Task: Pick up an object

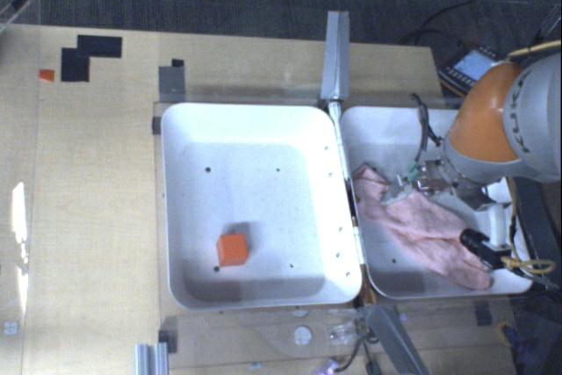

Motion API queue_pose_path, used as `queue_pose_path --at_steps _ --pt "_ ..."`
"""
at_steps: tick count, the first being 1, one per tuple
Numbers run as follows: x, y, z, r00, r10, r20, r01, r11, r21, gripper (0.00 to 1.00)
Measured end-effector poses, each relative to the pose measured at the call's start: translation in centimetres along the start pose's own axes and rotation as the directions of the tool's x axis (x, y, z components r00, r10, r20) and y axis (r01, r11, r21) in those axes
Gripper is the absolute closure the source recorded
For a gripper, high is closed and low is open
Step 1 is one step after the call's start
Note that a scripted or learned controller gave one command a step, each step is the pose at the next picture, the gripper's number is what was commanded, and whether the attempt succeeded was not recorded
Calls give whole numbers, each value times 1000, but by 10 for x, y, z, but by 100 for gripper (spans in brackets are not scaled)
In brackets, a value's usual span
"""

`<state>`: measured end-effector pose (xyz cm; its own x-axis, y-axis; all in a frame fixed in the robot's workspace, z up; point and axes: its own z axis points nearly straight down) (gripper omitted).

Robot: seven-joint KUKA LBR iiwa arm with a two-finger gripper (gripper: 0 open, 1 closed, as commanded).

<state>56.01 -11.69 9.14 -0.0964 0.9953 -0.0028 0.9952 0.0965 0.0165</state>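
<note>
An orange cube (233,249) sits in the left bin (189,189), toward its front. A crumpled pink cloth (420,228) lies across the middle and front of the right bin (382,132). My gripper (414,181) reaches in from the right and hangs low over the cloth's upper left part, touching or just above it. The wrist and the orange band (483,123) hide most of the gripper.
A grey metal divider post (335,57) stands at the back between the two bins. Black blocks (88,55) and a small orange marker (46,75) lie on the bench at far left. Cables run along the right edge.
</note>
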Motion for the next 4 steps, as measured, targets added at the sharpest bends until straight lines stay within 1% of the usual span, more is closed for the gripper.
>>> queue_pose_path --at_steps 1,2,3,4 --pt "1 -67 -2 995 -97 2 97 995 -4 0" --pt "-3 -2 0 994 -111 2 111 994 -3 0" --pt "20 63 2 1000 -12 -1 12 1000 2 0" --pt "-10 24 1 997 -82 1 82 997 1 0"
